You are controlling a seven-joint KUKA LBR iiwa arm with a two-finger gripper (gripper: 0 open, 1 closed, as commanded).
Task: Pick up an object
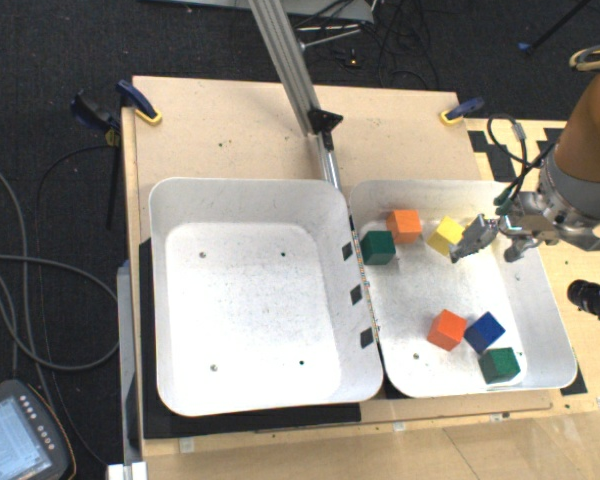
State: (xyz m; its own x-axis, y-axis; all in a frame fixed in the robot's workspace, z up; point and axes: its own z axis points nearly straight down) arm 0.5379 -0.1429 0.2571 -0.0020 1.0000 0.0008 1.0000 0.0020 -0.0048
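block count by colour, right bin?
Orange: 2 (orange block by the far wall, orange block near the front)
Green: 2 (green block by the divider, green block at the front corner)
Yellow: 1 (yellow block)
Blue: 1 (blue block)
Total: 6

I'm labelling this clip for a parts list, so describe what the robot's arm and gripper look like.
The arm enters from the right with a broad orange band above a grey wrist section. Black cables loop alongside it. The gripper is a compact grey metal assembly ending in two dark, slim fingers. No markings can be made out at this resolution.
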